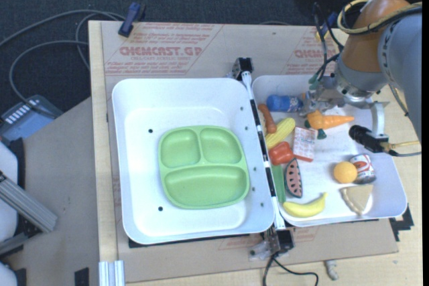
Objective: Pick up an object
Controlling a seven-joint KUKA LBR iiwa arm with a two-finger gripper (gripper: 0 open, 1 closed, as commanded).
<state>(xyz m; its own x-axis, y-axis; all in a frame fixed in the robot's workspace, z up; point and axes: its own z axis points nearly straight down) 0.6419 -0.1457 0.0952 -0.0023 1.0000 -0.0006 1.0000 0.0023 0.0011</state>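
My gripper (320,102) hangs over the far part of the right bin (392,201), reaching in from the right. Just below it lies an orange carrot (328,121), very close to the gripper; whether they touch I cannot tell. To the gripper's left lies a blue bottle (281,104). Further toys fill the right bin: a yellow corn cob (280,130), a red pepper (281,153), a white and red packet (305,143), a watermelon slice (293,179), a banana (305,206), an orange (345,172), a small can (364,167) and a bread slice (357,198).
The left bin (134,110) holds a green divided plate (203,166). A thin brown sausage (267,118) lies along the right bin's left wall. Clips sit on the divider (242,66) between the bins. A blue clamp (131,19) sits at the bench's far left corner.
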